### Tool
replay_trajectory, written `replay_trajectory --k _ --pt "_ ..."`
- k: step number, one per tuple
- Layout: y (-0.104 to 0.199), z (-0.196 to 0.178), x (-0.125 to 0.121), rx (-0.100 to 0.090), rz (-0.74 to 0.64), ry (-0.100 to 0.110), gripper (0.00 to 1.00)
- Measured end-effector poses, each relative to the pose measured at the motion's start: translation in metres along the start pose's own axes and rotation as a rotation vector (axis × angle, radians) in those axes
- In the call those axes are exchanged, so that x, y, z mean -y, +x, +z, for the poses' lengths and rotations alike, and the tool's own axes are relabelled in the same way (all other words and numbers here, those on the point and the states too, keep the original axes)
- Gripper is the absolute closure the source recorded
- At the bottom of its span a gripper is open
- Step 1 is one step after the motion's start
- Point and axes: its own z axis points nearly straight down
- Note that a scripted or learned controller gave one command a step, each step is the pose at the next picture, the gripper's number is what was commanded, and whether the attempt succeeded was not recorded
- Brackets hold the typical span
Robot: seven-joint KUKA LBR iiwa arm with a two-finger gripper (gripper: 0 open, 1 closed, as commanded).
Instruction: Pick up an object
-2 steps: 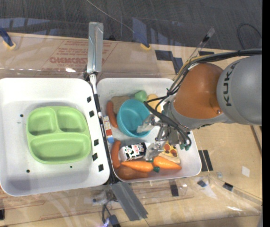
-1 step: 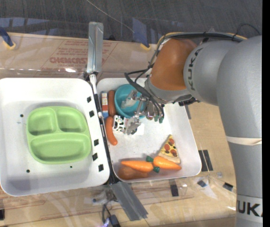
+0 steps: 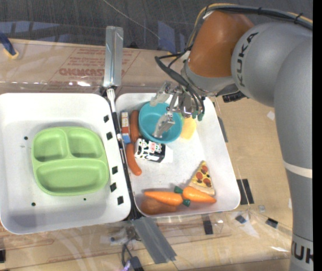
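Lettering reading KUKA runs in dark capitals along the grey arm [image 3: 262,49] near its orange band, and faint red print, too blurred to read, marks the cardboard sheet [image 3: 82,61] behind the bins on the counter [image 3: 251,123]. The gripper [image 3: 169,114] hangs over the back of the right bin [image 3: 220,157], its metal fingers reaching down into a teal bowl [image 3: 158,126]; whether they are apart or pressed together I cannot tell, and nothing can be seen caught between them. The bowl sits near the back of that bin with its mouth facing up, a yellow block [image 3: 189,127] just beside it on the right. A black-and-white patterned card [image 3: 149,150] lies in front of the bowl. A sausage [image 3: 131,157] lies along the left wall, its long axis running front to back. Two carrots [image 3: 178,197] lie across the front, and a pizza slice [image 3: 202,179] points toward the back. The left bin [image 3: 8,151] holds a green divided plate [image 3: 69,161].
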Motion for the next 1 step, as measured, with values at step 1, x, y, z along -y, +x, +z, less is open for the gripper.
replay_trajectory --k 1 --pt "0.038 0.0645 0.0337 -0.001 0.345 -0.002 0.0"
